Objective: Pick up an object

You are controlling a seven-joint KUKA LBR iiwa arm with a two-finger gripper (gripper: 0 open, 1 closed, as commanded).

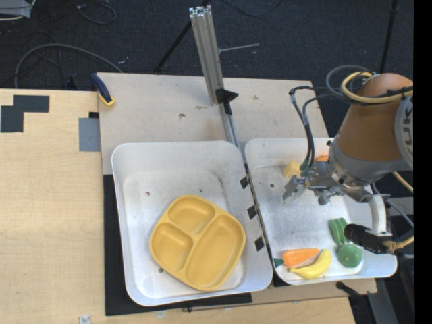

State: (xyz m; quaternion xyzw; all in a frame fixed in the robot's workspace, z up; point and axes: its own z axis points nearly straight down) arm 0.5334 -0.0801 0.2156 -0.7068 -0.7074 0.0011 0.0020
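Camera view puts the tool (291, 186) low over the right bin (270, 157), near its upper left part, hanging off the grey arm with its orange band. Whether it is released or clenched, I cannot tell at this size and angle; nothing can be made out in its grip. Just above it sits a small yellow piece (291, 169), close by or perhaps touching, and partly hidden.

Further out, along the same bin's front edge, lie a yellow banana (314, 267) and an orange carrot (300, 256), touching each other, with a green round piece (349, 254) and a green long piece (337, 229) beside them to the right. These look like toy food: probably light, hollow, stiff plastic, smooth and likely to slip or roll under a poor pinch. Taking the banana or carrot across its narrow middle seems the safest hold.

Across the divider, the left bin (135, 164) carries a yellow compartment plate (197, 241), flat and wide, which would likely be awkward to grasp except at its rim.
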